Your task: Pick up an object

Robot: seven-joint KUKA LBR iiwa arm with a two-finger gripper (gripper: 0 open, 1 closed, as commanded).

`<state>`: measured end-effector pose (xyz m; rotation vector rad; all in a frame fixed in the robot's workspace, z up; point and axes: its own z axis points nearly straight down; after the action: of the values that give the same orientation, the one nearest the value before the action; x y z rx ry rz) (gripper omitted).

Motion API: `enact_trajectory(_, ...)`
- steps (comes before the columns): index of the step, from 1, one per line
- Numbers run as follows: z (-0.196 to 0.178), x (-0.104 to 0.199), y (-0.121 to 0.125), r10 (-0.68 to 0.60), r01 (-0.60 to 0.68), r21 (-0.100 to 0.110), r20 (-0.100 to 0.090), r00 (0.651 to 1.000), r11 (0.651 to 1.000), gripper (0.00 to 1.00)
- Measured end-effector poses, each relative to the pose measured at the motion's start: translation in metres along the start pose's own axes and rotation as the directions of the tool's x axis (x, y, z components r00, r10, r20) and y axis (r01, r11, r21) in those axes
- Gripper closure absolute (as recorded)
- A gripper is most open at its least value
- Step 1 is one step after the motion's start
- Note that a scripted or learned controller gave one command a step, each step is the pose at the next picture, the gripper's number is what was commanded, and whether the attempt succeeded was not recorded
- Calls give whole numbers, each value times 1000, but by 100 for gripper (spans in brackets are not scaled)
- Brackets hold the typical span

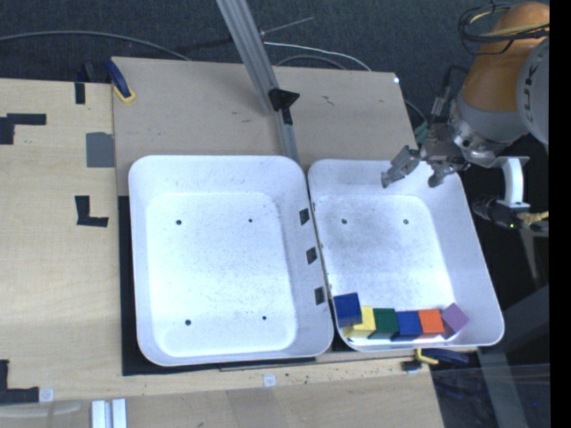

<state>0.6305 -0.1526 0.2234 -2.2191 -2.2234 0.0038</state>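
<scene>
Several small coloured blocks lie in a row along the near edge of the right bin (464, 239): a blue block (346, 308) on a yellow one (361, 327), then a green block (384, 320), another blue block (408, 325), an orange block (431, 321) and a purple block (454, 316). My gripper (416, 173) hangs over the far right corner of the right bin, well away from the blocks. Its two fingers are spread apart with nothing between them.
The left bin (143, 239) sits beside the right one, joined by black clips (310, 255). A slanted metal pole (254, 52) rises behind the bins. Cables run across the dark floor at the back. The wooden bench (53, 239) extends to the left.
</scene>
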Motion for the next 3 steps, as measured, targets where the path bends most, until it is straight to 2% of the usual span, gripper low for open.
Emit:
enact_trajectory(1,83,57,-31,-2,2,10,-5,1000,1000,0)
enact_trajectory(2,52,48,-87,3,-3,2,-1,1000,1000,0)
enact_trajectory(3,31,116,-121,-6,6,2,-5,1000,1000,0)
